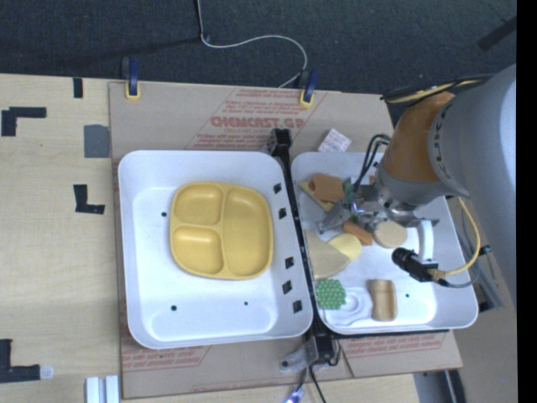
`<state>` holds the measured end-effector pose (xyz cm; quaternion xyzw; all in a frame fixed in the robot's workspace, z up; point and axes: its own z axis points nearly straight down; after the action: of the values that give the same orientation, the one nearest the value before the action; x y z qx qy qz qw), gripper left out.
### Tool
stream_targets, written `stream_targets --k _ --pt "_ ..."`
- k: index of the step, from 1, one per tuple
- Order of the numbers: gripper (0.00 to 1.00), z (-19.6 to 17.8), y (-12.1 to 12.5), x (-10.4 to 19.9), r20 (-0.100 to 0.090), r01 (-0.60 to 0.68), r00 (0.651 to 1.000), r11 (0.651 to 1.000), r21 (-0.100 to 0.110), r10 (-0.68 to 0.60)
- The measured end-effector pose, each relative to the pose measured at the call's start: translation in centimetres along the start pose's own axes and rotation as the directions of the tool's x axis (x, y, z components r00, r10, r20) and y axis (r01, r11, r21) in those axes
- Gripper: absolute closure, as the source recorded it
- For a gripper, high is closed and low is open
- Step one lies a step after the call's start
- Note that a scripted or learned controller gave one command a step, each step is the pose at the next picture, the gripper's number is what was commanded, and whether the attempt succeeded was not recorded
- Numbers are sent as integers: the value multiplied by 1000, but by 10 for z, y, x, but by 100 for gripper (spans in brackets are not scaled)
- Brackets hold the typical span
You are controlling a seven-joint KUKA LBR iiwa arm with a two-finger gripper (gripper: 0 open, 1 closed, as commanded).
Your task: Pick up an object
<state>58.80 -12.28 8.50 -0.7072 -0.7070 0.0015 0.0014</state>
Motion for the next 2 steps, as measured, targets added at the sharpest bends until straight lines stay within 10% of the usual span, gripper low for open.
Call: stream_targets --k 2 --pt "0 2 76 15 -2 4 1000 1000 25 -4"
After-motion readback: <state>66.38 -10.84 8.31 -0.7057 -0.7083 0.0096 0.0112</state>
